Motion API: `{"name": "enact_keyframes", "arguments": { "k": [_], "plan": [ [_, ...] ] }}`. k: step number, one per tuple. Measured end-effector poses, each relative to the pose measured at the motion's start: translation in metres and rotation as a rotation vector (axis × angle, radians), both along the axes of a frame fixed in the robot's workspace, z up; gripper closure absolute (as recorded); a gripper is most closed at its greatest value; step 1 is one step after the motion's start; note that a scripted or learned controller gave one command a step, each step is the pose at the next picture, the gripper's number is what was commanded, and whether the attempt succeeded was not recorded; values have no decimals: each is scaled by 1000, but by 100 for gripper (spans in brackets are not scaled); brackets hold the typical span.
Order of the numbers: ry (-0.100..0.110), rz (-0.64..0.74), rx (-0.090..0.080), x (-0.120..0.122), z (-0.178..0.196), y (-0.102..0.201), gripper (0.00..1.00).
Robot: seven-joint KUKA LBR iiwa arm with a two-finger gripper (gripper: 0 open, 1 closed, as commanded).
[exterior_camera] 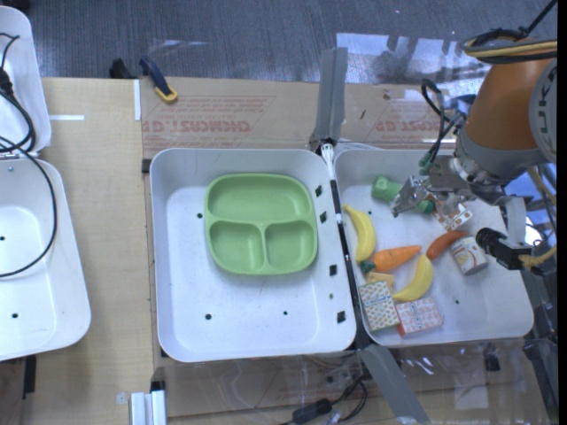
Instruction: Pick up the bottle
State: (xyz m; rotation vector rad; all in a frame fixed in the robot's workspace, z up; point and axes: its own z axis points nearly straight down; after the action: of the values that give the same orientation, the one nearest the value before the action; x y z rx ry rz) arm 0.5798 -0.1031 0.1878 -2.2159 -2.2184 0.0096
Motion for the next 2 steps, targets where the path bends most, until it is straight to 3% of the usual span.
{"name": "enact_keyframes", "arguments": {
  "k": [1,2],
  "plan": [
    [-5,-7,-1,48,-99,-5,0],
    [-5,-58,-1,79,-78,7,0]
  ]
}}
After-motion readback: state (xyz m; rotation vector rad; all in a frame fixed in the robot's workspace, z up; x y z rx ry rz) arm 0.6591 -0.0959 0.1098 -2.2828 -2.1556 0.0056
